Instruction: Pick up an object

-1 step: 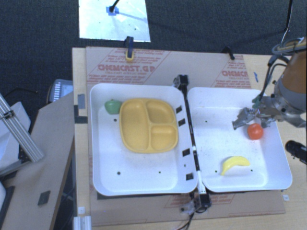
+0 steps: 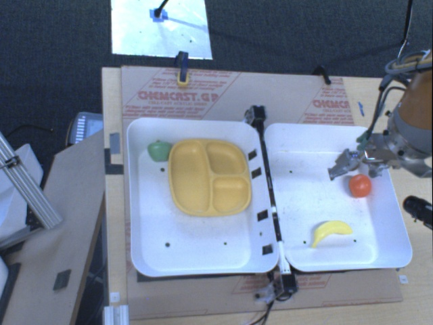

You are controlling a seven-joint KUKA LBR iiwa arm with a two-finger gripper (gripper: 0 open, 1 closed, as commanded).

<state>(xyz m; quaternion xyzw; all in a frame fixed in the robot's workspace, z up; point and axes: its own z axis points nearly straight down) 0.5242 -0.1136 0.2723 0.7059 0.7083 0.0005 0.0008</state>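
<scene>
We find the gripper (image 2: 346, 164) hanging over the right bin (image 2: 298, 141), near its far right part, with the arm (image 2: 413, 124) reaching in from the right. We cannot tell from this slanted view how the gripper stands, nor how high it is above the bin floor, and we see nothing held.

The nearest candidate is the tomato (image 2: 360, 185), a small red-orange round thing lying on the floor of the right bin, just beside the gripper and a little toward the near-right of it. A banana (image 2: 331, 232) lies in the same bin, nearer the front edge and apart from the tomato. The left bin (image 2: 145, 249) carries a yellow divided tray (image 2: 208, 177) with a green apple (image 2: 159, 150) touching its far left corner.

In our judgement the step in hand is the approach to the tomato. To do it well, the gripper should be centred over the fruit before it goes down, since at present it looks offset to one side. A round fruit is liable to roll away if struck off-centre. The descent should go low enough to close around the widest part. The bin wall on the right is close and should be kept clear.
</scene>
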